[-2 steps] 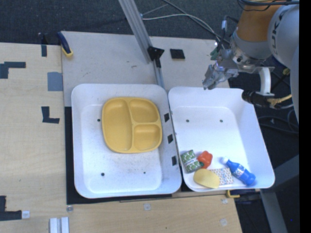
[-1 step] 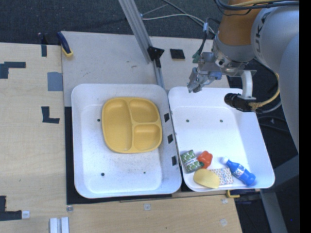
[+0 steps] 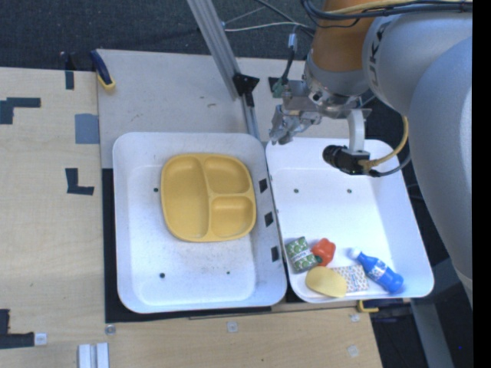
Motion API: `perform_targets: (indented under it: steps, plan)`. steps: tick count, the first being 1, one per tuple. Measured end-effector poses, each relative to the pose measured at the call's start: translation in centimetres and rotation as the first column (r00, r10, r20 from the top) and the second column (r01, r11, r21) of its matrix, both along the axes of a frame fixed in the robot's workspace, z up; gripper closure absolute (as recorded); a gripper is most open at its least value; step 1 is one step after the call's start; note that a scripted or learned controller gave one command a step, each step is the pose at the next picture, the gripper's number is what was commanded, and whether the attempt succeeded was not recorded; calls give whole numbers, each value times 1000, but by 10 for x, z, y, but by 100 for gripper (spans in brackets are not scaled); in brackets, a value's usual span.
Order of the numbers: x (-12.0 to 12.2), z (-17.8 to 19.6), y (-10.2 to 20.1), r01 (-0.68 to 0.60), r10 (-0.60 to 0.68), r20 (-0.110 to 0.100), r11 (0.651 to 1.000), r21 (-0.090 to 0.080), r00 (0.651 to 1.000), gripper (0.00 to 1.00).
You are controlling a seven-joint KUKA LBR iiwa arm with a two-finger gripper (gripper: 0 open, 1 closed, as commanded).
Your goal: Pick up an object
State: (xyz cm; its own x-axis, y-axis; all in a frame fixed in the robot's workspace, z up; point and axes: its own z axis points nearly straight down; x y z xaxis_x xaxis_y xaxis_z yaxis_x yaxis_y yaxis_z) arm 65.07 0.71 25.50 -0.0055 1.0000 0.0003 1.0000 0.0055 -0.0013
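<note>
Right now the gripper (image 3: pixel 281 133) hangs over the far-left corner of the right bin (image 3: pixel 399 213), near the seam between the two bins; nothing sits between its fingers, and whether they are open or shut I cannot tell. Objects cluster at the right bin's near edge: green packet (image 3: pixel 300 253), red piece (image 3: pixel 324 250) touching it, yellow lemon-like item (image 3: pixel 326 282) in front, a flat speckled packet (image 3: pixel 352 277) just beside that, blue bottle (image 3: pixel 380 272) lying on its side to the right. All well apart from the gripper. Left bin (image 3: pixel 138 228) holds a yellow divided plate (image 3: pixel 207 196), three compartments, flat, toward the far half. Grey arm with orange band (image 3: pixel 354 14) enters from upper right.
</note>
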Motion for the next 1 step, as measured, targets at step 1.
perform_targets:
  steps: [1]
  plan:
    - [-6, -15, 44, 1, -1, -2, 1000, 0, 1000, 100]
